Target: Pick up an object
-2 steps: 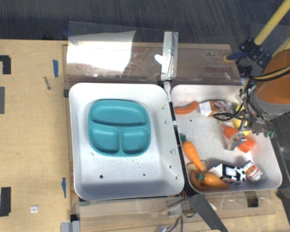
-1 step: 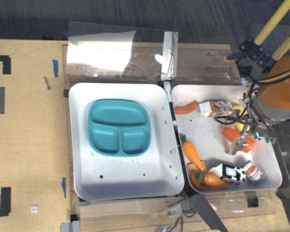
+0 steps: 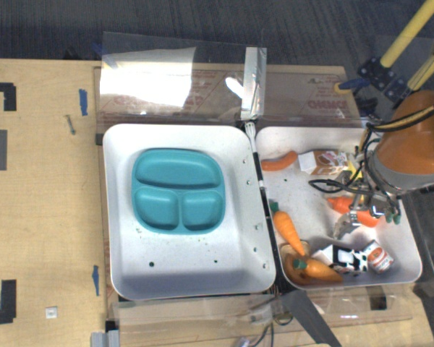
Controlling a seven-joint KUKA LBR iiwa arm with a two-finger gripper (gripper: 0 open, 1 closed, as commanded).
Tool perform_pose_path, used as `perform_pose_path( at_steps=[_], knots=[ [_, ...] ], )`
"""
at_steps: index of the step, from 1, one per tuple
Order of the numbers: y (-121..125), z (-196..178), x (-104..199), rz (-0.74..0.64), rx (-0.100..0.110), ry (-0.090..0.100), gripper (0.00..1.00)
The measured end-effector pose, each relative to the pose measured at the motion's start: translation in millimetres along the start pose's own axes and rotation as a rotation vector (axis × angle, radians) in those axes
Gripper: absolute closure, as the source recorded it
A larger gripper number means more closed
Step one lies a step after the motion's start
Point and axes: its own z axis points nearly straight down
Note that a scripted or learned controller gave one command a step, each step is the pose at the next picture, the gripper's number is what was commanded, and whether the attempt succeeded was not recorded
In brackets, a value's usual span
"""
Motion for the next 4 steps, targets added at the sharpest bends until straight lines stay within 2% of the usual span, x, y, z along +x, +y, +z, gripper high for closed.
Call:
perform_pose_path(
  at_steps=[1,2,3,4],
  knots=[
    [80.6,0.3,-50.1,0.053,-0.005,-0.002,0.0],
    [24.6,-10.6,42.9,0.053,-0.001,0.013,0.0],
    [72.6,-2.4,-20.7,-0.062,-0.004,0.01,0.0],
    [-26.8,0.1,2.0,-0.093,0.002,0.001,0.0]
  ],
)
